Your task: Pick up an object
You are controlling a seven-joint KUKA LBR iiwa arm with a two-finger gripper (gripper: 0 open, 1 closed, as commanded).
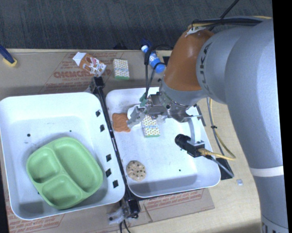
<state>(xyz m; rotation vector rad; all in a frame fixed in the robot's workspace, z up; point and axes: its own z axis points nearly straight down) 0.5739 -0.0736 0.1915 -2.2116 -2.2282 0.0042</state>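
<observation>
Looking down on the right bin (161, 187), I see my gripper (142, 114) low over its upper left part, just beside a patterned sponge (150, 126) and an orange piece (120, 122) by the left wall. I cannot tell how far the claw is spread, nor whether it has hold of anything. A cookie (135, 170) lies nearer the front, and a green tray (65, 171) sits in the left bin (16, 112).

Only two scraps of lettering can be read: "KUKA" in pale letters running up the grey arm (242, 72) at three o'clock, partly visible, and faded red print on the cardboard sheet (58, 75) at eleven o'clock, too blurred to make out.
</observation>
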